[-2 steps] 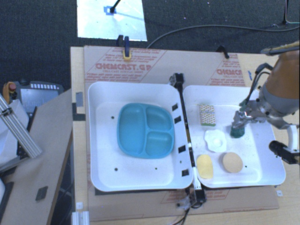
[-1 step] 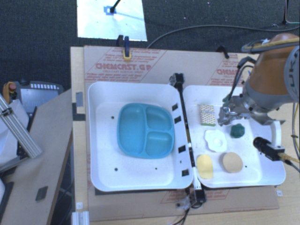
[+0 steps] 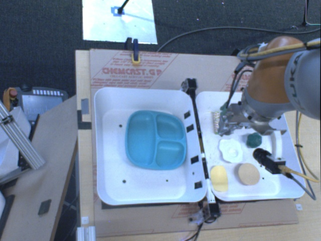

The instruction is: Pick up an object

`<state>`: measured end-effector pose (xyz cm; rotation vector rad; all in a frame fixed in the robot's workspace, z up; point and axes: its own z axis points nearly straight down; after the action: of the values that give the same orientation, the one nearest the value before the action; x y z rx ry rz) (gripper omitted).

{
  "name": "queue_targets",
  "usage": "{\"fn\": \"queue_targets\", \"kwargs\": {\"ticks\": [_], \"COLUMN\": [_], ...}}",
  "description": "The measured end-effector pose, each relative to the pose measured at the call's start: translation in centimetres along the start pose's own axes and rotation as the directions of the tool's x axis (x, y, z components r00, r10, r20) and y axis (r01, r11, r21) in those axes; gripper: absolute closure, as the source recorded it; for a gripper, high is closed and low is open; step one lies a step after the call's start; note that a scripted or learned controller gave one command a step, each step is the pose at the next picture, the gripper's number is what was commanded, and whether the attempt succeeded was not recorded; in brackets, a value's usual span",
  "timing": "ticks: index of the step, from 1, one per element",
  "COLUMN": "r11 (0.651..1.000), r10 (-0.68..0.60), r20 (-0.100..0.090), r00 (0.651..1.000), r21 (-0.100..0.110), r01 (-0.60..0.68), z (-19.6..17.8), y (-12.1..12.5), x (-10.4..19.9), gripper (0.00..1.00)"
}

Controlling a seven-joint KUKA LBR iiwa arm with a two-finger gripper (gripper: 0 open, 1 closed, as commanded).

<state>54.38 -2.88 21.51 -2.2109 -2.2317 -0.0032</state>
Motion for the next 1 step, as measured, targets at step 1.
{"fn": "queue_targets", "kwargs": {"ticks": [1], "r11": [1.000], "r10": [-0.002], "r20": [-0.001], "r00": [1.000], "r21": [-0.001], "r01": [0.002], "z": [-1.14], "y": [0.25], "x": [5.95], "gripper": [1.00]}}
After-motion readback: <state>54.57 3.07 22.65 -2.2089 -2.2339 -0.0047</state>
